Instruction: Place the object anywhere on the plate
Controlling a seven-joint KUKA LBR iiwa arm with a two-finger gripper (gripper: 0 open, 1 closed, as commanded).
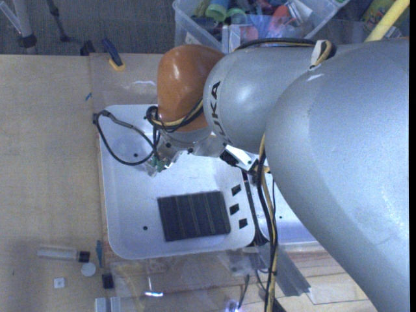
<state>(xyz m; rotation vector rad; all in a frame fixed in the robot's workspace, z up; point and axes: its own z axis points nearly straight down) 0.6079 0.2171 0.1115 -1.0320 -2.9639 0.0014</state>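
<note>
A dark, ribbed rectangular plate [194, 216] lies flat in the front part of the left white bin [123, 239]. The grey arm with its orange band [185, 86] reaches over the bin's back half. My gripper [158, 161] points down and to the left under the band, just behind the plate's back left corner, and the wrist hides most of it. A small greenish bit [154, 168] shows at its tip; I cannot make out what it is. A black cable [110, 142] loops from the wrist over the bin floor.
The arm's bulk covers the right bin and most of the right side. A clear tub of colourful toys [260, 8] stands behind the bins. Small loose parts [71, 259] lie on the wooden bench in front of the left bin.
</note>
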